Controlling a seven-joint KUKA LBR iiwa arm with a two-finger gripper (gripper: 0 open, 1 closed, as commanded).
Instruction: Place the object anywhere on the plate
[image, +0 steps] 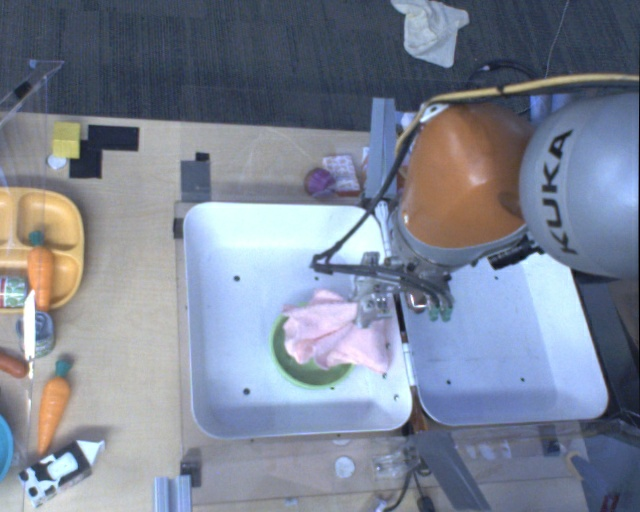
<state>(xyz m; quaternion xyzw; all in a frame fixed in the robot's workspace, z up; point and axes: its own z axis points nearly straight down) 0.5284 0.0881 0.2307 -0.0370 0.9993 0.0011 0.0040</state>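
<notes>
From my feed the claw (372, 305) sits right over the pink cloth's (335, 335) upper right edge, and I honestly can't tell what it's doing grip-wise. The cloth is crumpled, draped across the green plate (300, 368) in the left bin (230, 330), stretching roughly left to right. Right bin (510, 360) sits alongside. Carrots (50, 400) and a yellow tray (40, 245) lie far left on the bench (120, 300).

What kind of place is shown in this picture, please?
Probably a robotics lab test bench, not a home. A KUKA arm with a gripper works over two white bins bolted side by side, and toy food such as carrots lies on the wooden bench.
</notes>
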